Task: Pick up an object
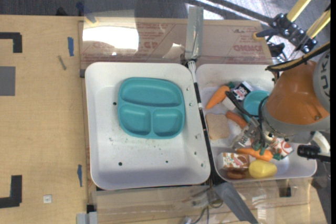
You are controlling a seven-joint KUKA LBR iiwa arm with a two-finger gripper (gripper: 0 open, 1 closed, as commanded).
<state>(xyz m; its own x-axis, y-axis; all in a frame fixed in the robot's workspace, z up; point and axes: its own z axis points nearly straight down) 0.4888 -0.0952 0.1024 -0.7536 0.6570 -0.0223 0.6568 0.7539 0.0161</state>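
**End effector down among the toy food in the right bin**

Nearest the camera, along the right bin's front wall, sits a yellow lemon-like piece, and just beside it, to its left, a small printed packet. Right behind the lemon lies a short orange carrot, its long axis running roughly left to right across the view. And there is the end effector, hanging just above and behind that carrot, with metal parts crowded close over the pile. Is it open? Is it closed on something? I cannot tell; the wrist hides too much, and nothing can be seen gripped. My call: the carrot is the likeliest target, lying just in front of the tool, towards the front wall, so a grasp would want to close across its short width.

The arm comes in from the right, its orange band bulking over the bin's right half, the wrist pitched steeply down into the clutter.

Further back, a second orange carrot lies slanted near the divider, a black-and-white packet sits behind it, and a teal piece peeks out beside the arm. Over in the left bin, well apart from the action, rests a teal divided tray. Both bins stand on the counter.
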